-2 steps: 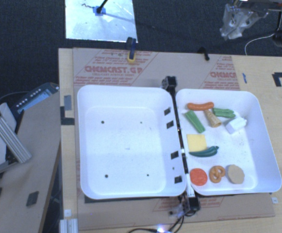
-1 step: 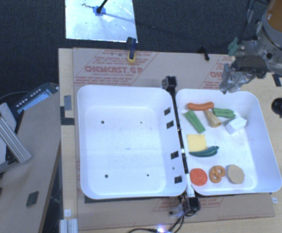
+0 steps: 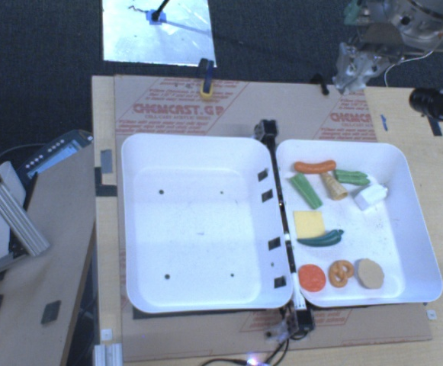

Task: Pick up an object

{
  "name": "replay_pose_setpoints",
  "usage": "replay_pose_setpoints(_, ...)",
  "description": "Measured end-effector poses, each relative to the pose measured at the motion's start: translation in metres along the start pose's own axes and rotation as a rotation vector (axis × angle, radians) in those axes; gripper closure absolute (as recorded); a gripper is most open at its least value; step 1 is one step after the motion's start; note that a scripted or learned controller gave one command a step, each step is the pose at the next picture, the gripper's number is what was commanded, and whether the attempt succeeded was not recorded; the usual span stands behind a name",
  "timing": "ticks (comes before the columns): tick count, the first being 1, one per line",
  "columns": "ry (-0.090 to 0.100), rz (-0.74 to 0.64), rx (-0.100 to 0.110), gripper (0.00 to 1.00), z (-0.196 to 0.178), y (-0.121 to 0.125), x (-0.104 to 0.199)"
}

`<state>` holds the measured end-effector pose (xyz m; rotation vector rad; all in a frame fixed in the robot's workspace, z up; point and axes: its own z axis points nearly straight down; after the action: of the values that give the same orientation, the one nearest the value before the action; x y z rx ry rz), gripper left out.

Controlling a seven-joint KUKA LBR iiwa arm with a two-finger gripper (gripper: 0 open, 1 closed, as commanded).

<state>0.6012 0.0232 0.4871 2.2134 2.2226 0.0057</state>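
My gripper [image 3: 348, 73] hangs at about one o'clock in the view, above the bench beyond the far edge of the right bin [image 3: 415, 204]; whether it is open I cannot tell, and I see nothing in it. The things lie in the right bin: a sausage [image 3: 314, 166] at its twelve o'clock, a yellow square [image 3: 308, 223] near the middle, and a pretzel [image 3: 341, 272] toward six o'clock. The left bin [image 3: 198, 219] sits at nine o'clock.
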Motion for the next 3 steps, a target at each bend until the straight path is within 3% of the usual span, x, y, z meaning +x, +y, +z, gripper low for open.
replay_pose_setpoints(1,0.002,-0.002,0.010,1.00,0.034,-0.082,0.016)
replay_pose_setpoints(2,0.001,-0.002,0.015,1.00,0.127,-0.117,0.032)
replay_pose_setpoints(3,0.008,-0.012,-0.008,1.00,0.010,-0.114,0.142)
